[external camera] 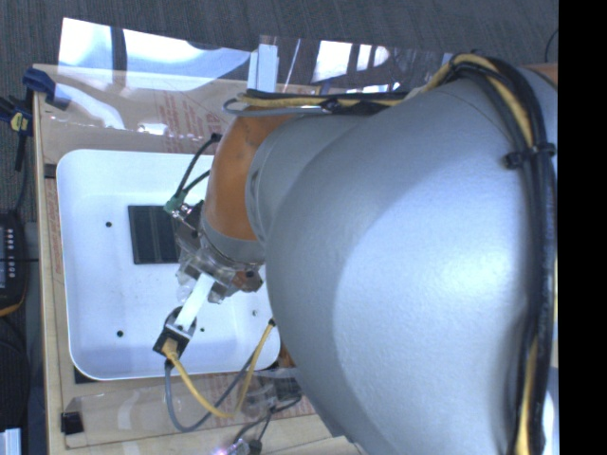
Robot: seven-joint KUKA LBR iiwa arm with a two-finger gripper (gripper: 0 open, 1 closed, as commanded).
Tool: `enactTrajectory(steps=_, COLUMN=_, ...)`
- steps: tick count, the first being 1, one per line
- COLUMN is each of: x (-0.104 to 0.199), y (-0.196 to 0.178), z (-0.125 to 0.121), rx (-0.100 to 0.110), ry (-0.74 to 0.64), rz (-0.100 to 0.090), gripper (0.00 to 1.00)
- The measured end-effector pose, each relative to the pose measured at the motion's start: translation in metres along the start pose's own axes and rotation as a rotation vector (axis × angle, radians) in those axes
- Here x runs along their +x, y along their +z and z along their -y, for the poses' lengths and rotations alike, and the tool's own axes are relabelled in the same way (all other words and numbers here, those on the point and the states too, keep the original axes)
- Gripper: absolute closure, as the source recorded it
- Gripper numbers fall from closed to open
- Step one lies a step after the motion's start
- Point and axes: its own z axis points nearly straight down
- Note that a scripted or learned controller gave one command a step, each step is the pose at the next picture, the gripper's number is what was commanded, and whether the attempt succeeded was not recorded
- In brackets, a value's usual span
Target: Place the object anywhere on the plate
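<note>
A dark, flat, square plate [150, 233] lies in the left white bin [95, 282], towards its upper middle. The grey arm with its orange band [228, 188] reaches over this bin from the right and covers the whole right side of the view. My gripper [201, 265] hangs just right of the plate's lower right corner, low over the bin floor. The wrist's bulk hides whatever lies under and to the right of it.
The bin's left and lower parts show bare white floor with a few small dark holes. A wooden bench edge [43, 254] runs along the left, with a blue clamp [38, 83] at the top left corner. Yellow cables [204, 396] loop below the bin's front rim.
</note>
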Motion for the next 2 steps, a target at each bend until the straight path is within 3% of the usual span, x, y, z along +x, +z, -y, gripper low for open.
enactTrajectory(steps=1, x=0.031, y=-0.003, z=-0.017, rx=-0.001, ry=-0.15, rz=0.0, gripper=1.0)
enactTrajectory(steps=2, x=-0.001, y=-0.001, z=-0.118, rx=0.001, ry=0.233, rz=0.001, gripper=1.0)
